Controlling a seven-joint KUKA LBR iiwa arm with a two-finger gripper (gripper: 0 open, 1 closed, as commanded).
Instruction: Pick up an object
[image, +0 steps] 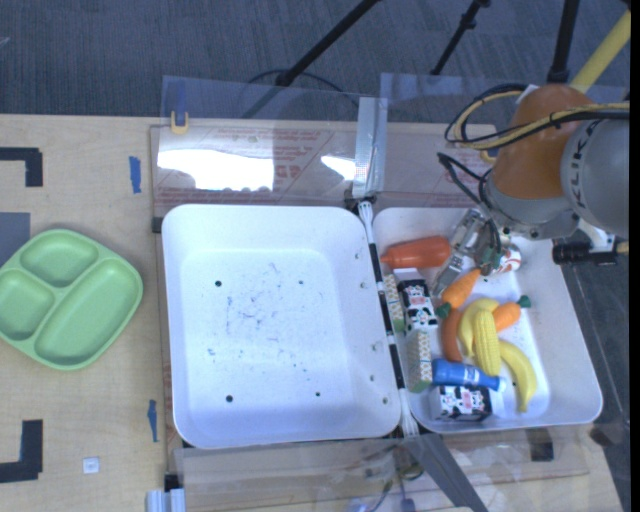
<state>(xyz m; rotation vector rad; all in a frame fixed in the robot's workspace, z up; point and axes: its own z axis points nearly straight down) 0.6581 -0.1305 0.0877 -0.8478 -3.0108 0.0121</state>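
Carrots and other toys crowd the right bin; the hand hovers just over one carrot, reaching. Whether it is open cannot be told. Next comes descent and closing.

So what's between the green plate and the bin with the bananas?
The other white bin lies between the green plate and the bananas' bin, in the camera view. It has faint blue scribbles.

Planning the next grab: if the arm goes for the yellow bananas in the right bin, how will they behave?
The bananas look like smooth, glossy toys, so probably light, stiff and a bit slippery. Their curved shape may pivot or roll when nudged. They lie against a carrot, which would likely shift too.
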